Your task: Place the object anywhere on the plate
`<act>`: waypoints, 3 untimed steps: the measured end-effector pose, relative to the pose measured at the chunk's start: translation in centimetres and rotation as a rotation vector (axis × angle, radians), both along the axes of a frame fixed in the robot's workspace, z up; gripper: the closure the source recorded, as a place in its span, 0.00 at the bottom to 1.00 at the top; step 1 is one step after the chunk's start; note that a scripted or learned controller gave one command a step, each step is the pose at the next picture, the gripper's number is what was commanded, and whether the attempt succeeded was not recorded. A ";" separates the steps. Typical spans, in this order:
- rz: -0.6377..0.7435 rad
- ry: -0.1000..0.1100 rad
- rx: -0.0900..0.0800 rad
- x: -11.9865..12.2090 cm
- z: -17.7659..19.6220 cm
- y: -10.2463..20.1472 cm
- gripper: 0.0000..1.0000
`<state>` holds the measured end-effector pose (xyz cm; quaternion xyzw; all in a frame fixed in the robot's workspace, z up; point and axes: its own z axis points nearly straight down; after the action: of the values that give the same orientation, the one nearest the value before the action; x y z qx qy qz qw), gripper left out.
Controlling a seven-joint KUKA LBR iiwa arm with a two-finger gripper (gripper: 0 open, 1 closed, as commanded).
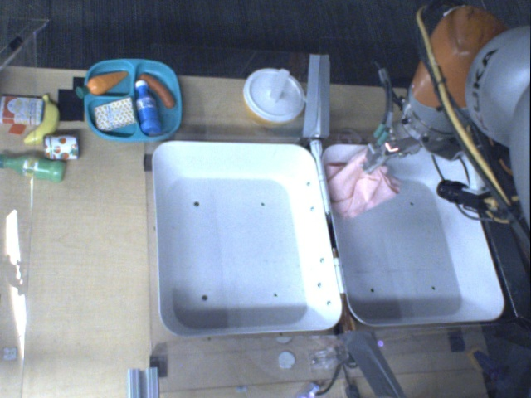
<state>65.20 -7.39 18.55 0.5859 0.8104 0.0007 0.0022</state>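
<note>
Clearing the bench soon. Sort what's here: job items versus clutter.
Job: pink cloth in the right bin, gripper at its top edge.

Clutter: blue tray, yellow tub, banana, can, green bottle, left bin.

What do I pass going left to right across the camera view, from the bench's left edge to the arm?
Green bottle → blue divided tray → left white bin → pink cloth in the right white bin → hand → arm.

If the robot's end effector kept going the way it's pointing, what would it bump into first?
Probably the pink cloth: the end effector points down-left at it. Depth is unclear from above.
</note>
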 end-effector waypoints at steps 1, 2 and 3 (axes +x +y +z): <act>0.007 0.000 0.001 0.1 4.0 0.2 1.00; 0.412 0.000 0.000 -3.3 4.8 3.8 1.00; 0.815 0.000 -0.001 -6.4 5.7 8.1 1.00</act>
<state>58.78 0.69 24.21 0.2169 0.9762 0.0009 0.0020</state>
